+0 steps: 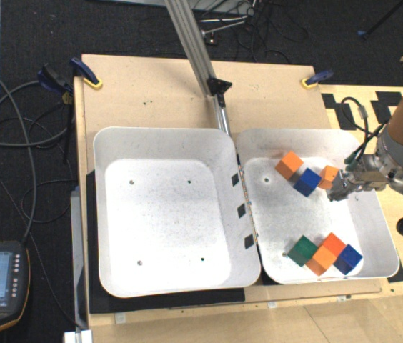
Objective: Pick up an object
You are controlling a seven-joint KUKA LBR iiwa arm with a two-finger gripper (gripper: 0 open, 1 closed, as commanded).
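The right bin holds several small blocks. An orange block and a blue block lie touching near its back middle. A second orange block sits just right of the blue one, partly hidden by my gripper, which hangs low right beside it at the bin's right side. Near the front edge, a green block, an orange block and a blue block form a tight cluster.
The left bin lies beside the right one, with a black-clipped seam between them. A slanted metal pole rises from the back of the bench. Clamps sit on the bench's far corners.
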